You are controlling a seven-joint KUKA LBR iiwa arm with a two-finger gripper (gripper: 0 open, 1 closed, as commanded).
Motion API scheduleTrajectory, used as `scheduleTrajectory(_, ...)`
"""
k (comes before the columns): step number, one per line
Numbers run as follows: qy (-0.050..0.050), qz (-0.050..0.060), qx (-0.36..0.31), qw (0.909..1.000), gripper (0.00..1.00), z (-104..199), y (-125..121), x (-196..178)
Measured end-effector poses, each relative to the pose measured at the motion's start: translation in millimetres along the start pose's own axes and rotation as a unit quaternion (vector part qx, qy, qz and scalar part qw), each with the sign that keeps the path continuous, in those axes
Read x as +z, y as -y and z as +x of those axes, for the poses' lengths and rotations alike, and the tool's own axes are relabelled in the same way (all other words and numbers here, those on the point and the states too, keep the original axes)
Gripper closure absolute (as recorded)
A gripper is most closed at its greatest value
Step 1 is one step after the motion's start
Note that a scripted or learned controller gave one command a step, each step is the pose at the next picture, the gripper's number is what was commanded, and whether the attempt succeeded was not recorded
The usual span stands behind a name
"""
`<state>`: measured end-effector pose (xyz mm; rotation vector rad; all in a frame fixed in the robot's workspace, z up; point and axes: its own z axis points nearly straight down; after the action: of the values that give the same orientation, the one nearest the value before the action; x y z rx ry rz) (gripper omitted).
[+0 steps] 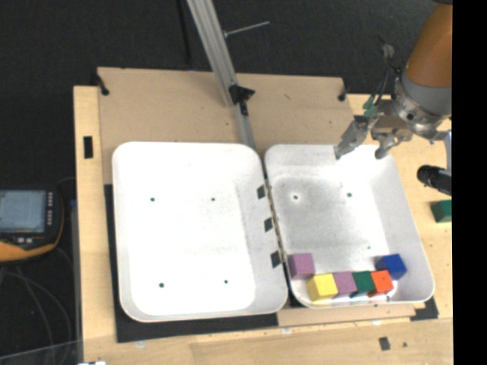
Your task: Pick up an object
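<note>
Six blocks (346, 280) sit bunched along the right bin's (335, 204) near edge; gripper (359, 144) hovers over its far edge, jaws open, empty. Approach step: next it must cross the bin and descend on one block.

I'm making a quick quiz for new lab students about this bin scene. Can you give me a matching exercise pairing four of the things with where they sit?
Things:
1. yellow block
2. blue block
3. end effector
4. orange block

Places:
A. over the right bin's far edge
B. just nearer the camera than the blue block
C. near edge of the right bin, in front of a purple block
D. near right corner, farther back than the orange block

Pairs: 1-C, 2-D, 3-A, 4-B
</note>
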<state>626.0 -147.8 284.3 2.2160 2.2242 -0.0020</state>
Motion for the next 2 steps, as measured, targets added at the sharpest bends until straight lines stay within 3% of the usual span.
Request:
scheduleTrajectory(1,-0.002,0.004,0.0,1.0,0.0,48.6,15.4,124.0)
scheduleTrajectory(2,-0.001,-0.002,0.003,1.0,1.0,45.6,12.7,107.8)
